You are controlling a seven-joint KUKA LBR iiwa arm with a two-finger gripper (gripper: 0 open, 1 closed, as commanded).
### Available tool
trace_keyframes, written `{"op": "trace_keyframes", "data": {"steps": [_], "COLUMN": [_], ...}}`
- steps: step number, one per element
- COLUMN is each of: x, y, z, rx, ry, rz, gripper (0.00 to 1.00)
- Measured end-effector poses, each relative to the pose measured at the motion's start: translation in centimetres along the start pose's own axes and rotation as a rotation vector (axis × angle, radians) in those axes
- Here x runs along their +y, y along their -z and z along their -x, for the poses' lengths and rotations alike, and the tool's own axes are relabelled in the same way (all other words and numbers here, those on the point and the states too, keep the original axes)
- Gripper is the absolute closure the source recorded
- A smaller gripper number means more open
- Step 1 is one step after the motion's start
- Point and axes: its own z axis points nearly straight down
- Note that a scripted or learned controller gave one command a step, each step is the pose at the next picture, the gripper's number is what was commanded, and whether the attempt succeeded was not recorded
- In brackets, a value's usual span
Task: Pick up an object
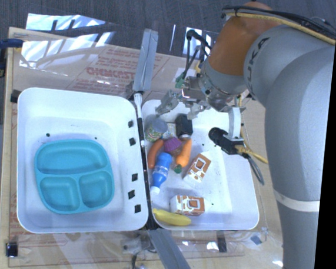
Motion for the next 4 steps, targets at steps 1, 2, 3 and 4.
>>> {"op": "trace_keyframes", "data": {"steps": [1, 2, 3, 4], "x": [-2.2, 0.0, -6.5, -10.3], "y": [-3.8, -7.1, -13.3, -12.9], "z": [5.3, 3.2, 4.3, 2.8], "rx": [-0.001, 0.0, 0.0, -0.016], "ry": [0.038, 0.199, 0.245, 0.47], "rz": [0.003, 0.002, 0.003, 0.015], "gripper": [0.0, 0.0, 0.0, 0.0]}}
